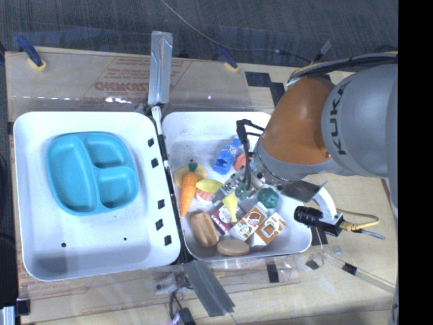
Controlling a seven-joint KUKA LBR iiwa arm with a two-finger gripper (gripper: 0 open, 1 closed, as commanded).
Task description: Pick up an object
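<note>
Arm (338,124) was reaching in over the right bin (203,124), orange band above the wrist bulking over the bin's far side, wrist pitched down into the toy pile. Gripper (242,185) was buried low among the items; can't tell its state, the wrist blocks it. The left bin (40,249), well off to the gripper's far side, held a blue divided tray (91,171). Candidates: toy carrot (188,191) off toward that bin, bread roll (203,227) and small cartons (260,225) nearer the camera than the gripper, blue bottle (223,158) just beyond it, yellow piece (230,205) right at the tip. Judged step: descent/grasp attempt, nothing confirmed held. Next move needs a firm close on one item, then a straight lift clear of the neighbours.
</note>
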